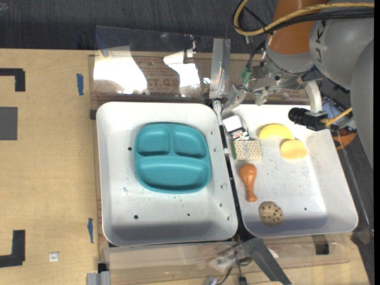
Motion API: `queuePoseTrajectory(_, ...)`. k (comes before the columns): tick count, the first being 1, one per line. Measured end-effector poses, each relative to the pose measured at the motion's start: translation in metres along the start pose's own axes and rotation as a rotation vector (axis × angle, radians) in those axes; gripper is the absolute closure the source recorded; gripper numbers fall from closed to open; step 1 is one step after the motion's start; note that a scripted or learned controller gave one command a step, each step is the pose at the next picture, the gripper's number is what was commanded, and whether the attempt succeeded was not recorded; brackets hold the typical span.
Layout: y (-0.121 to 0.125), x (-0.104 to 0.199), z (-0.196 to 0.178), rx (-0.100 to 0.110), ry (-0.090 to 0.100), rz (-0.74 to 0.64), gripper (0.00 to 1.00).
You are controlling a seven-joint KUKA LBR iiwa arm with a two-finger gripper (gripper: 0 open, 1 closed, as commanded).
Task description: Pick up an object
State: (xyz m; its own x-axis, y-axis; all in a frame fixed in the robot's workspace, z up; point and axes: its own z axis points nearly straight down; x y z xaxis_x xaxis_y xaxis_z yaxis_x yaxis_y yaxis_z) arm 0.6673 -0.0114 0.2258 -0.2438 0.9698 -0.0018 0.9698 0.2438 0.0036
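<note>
Hovering at the far edge of the right bin (341, 209), our hand (249, 95) sits below the arm's orange band (300, 13), close to the divider between the two bins. We cannot tell its state from this view, and we see nothing gripped in it.

We count several candidate objects in the right bin. Two yellow rounded pieces (284, 140) lie touching each other in the far half, one a little nearer us than the other. A small patterned packet (247, 151) rests against the bin's left wall, just beside a white and black item (233, 125) farther back. Nearer us lies an orange drumstick-shaped toy (249, 180), its thin end pointing toward the front. A brown speckled cookie (271, 212) sits near the front wall, apart from the rest.

On the left bin (116, 218) we see a teal divided plate (173, 157) lying flat at its middle. Both bins stand on the tan surface (44, 159).
</note>
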Motion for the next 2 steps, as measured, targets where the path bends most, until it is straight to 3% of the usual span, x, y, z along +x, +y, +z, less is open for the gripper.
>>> queuePoseTrajectory(1, -0.013, -0.045, 0.042, 0.007, 0.002, -0.076, 0.0)
queuePoseTrajectory(2, -0.127, -0.076, 0.115, 0.009, 0.003, -0.08, 0.0)
